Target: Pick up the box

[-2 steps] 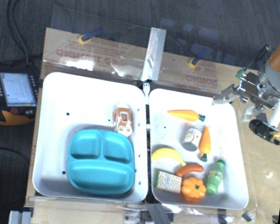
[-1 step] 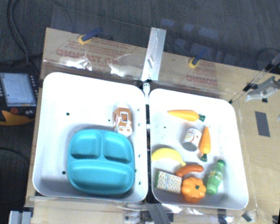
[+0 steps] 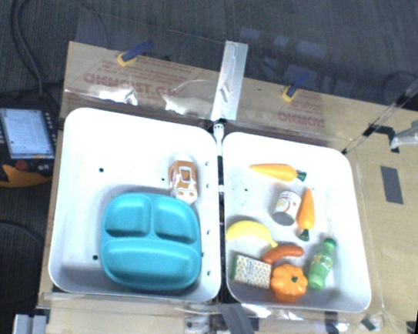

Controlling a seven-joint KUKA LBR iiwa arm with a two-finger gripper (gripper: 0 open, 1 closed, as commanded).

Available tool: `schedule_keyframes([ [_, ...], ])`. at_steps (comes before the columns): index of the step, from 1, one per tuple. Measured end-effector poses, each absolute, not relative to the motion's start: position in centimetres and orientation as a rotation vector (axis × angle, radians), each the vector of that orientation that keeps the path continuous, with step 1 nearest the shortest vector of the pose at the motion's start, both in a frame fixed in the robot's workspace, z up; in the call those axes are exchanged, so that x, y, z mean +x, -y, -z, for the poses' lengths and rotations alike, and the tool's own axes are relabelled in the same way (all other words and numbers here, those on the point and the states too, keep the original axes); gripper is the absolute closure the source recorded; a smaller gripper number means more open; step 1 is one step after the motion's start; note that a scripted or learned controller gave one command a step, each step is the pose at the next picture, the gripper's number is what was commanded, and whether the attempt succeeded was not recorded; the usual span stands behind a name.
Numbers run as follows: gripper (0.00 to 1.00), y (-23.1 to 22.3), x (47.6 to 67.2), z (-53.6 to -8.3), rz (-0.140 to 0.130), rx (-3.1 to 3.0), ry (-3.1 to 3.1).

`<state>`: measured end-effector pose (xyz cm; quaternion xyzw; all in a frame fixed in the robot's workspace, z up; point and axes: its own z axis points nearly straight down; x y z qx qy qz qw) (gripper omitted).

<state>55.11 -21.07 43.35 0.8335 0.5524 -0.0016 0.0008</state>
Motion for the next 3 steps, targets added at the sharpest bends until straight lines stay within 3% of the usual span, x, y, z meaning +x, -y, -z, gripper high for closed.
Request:
schedule_keyframes([
  [2,0.0,12.7,55.1,-43.4,0.003,2.269,-2.169],
  [3,0.0,7.0,55.1,-40.1,0.002,2.202,-2.24],
])
